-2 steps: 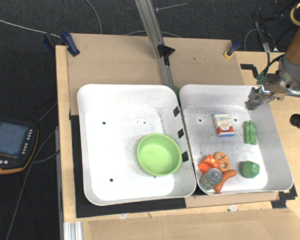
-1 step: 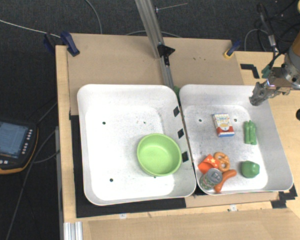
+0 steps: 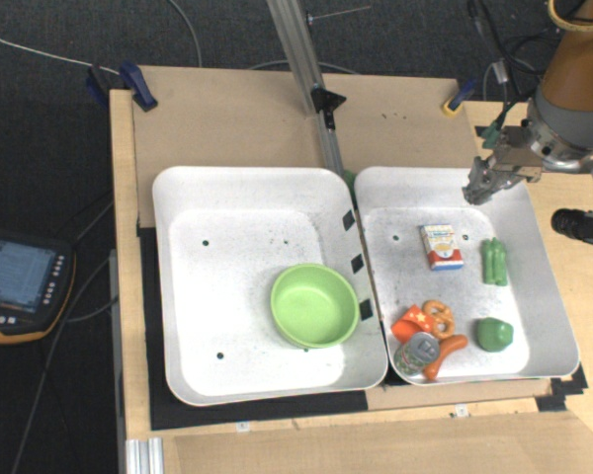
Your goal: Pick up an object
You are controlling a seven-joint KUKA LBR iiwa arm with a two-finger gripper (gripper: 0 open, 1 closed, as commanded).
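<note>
1. A wooden tabletop (image 3: 237, 102) carries two shallow white bins side by side, seen from above at a slant.
2. The left bin (image 3: 198, 215) holds one green bowl (image 3: 314, 305), sitting upright near its right wall.
3. The right bin (image 3: 534, 294) holds the pickable things: a small box (image 3: 442, 246) near the middle, a green pickle-like piece (image 3: 494, 262) just to its right, a round green toy (image 3: 493, 334) near the front right corner, and a cluster of a pretzel (image 3: 437, 316), an orange piece (image 3: 409, 323) and a small tin (image 3: 419, 350) at the front.
4. The arm (image 3: 573, 77) reaches in from the right. Its gripper (image 3: 484, 181) hangs over the bin's back right corner, apart from every object. Whether the jaws are apart or together cannot be told from this angle.
5. Nothing is between the jaws, so the pick appears not yet begun.
6. Judged advice: the box is nearest and stands clear of its neighbours, so a descent centred on it, jaws spanning its narrow sides, seems safest. The front cluster risks nudging several things at once.
7. The box shows white, red and blue print; no words can be read. No brand is legible.
</note>
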